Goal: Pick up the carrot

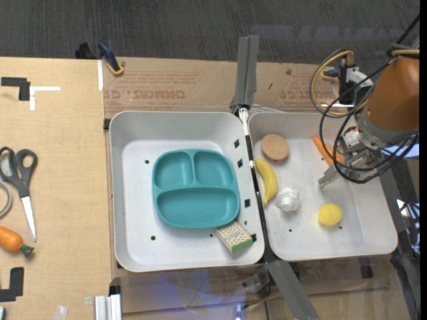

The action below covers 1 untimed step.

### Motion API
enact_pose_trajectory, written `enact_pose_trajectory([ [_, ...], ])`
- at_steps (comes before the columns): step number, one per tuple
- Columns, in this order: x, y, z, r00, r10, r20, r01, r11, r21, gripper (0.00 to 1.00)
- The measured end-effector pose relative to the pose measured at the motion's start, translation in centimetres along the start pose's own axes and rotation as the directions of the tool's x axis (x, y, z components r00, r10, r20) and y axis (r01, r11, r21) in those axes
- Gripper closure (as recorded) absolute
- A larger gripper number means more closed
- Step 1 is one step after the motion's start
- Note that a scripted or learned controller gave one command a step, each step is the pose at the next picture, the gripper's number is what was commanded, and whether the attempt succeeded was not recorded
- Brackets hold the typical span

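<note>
Here the carrot (323,149) lies as a thin orange strip at the far right of the right bin (373,242), mostly covered by the arm (395,99) and its black cables (347,172), so little of it can be read. The gripper (331,174) hangs low just beside it, a grey finger (328,177) pointing down toward the bin floor; whether it is released or clenched I cannot tell, and nothing is visibly caught in it. I judge the tool is placed there because the target sits close to the bin's back wall, which leaves a tight approach. A banana (267,181), a tan round cookie-like piece (275,147), a small white lump (288,200) and a lemon (329,215) lie scattered nearby. The left bin (127,199) carries a teal divided plate (196,188) with a sponge (235,237) at its near edge. Both bins sit on a bench of pale wood (53,179) and cardboard (173,89); scissors (20,185) and another orange carrot-like toy (12,240) rest on the wood, well apart.
</note>
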State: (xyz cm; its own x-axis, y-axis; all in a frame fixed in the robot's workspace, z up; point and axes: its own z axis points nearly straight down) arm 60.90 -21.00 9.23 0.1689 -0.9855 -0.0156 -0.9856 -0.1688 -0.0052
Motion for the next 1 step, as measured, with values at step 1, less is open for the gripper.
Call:
enact_pose_trajectory([
  [1, -0.41, -5.29, -0.09, 0.968, -0.251, -0.012, 0.251, 0.968, -0.003, 0.0],
])
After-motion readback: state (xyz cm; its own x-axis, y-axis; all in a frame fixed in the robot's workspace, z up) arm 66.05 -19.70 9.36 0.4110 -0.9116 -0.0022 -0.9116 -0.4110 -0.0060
